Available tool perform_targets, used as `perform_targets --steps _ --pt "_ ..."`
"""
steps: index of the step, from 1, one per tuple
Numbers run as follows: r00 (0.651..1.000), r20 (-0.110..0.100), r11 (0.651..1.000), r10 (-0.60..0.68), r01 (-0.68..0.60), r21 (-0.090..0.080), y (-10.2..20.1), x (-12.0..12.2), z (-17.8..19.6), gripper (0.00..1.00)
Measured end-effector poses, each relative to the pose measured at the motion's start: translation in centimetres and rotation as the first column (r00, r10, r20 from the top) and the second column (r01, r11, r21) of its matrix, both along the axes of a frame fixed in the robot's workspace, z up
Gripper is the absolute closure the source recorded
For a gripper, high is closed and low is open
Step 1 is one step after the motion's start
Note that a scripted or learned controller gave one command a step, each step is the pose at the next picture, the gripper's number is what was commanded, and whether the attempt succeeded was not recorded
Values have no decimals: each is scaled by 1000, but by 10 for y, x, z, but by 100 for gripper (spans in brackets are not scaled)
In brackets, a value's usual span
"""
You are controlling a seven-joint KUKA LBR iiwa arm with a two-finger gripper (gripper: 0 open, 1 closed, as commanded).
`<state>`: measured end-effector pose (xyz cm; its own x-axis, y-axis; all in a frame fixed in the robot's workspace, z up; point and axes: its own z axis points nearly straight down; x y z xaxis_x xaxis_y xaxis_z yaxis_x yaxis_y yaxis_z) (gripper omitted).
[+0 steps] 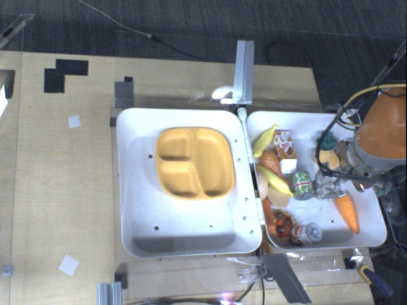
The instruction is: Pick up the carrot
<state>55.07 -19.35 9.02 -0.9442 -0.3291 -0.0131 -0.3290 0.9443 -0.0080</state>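
Cans first, since they sit nearest me: in the right bin (pixel 375 237) I see a small silver can (pixel 310 233) lying on its side by the near wall, touching a dark red packet (pixel 280 223) in the near left corner. Just beyond those, the carrot (pixel 348 212) lies flat on the bin floor toward the right side, thick end away from me and tip pointing at the near wall. It rests on the white surface, free of any grip.

The gripper (pixel 327 187) hangs just beside the carrot's thick end, to its left. I cannot tell from my view how its tips are set; they blur into the metal around them. Next to it, a green can (pixel 301 185) stands a little tilted. Along the bin's left wall I see a pale wedge (pixel 278 199), a yellow banana (pixel 275 180), an orange-brown piece (pixel 269 161), a white block (pixel 289 166), a second banana (pixel 264 141) and a brown-and-white carton (pixel 284 143), all crowded together and touching. A yellow-and-green item (pixel 328 155) sits farther right, under the arm's cables.

The left bin (pixel 137 189) holds one yellow divided tray (pixel 193 162), three compartments, nothing in them, set toward the far side.
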Motion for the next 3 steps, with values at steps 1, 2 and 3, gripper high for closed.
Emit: perform_targets --steps 1,2,3 --pt "994 -6 994 -112 112 3 -12 -31 25 100" --pt "995 5 995 -97 97 -1 -13 -45 152 100" --pt "999 -16 999 -43 43 7 -10 -43 9 100"
